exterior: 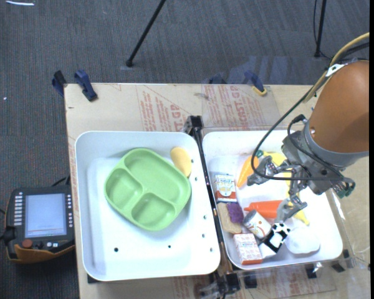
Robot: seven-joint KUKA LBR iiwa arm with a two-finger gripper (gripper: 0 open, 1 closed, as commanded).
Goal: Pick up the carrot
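Note:
The carrot (pixel 266 208), a long orange-red piece, lies across the middle of the right bin (pixel 215 143). My gripper (pixel 292 199) hangs just over the carrot's right end, under the grey wrist and its orange band. The wrist hides whatever lies beneath it, and I cannot see how the gripper stands against the carrot.
Around the carrot lie an orange-yellow tapered piece (pixel 245 170), a small carton (pixel 225 186), a purple item (pixel 235 212), a can (pixel 255 223), a black-and-white item (pixel 276 235), a red-and-white box (pixel 247 248) and a white lump (pixel 303 243). The left bin (pixel 87 242) holds a green divided plate (pixel 148 189) and a yellow item (pixel 181 161).

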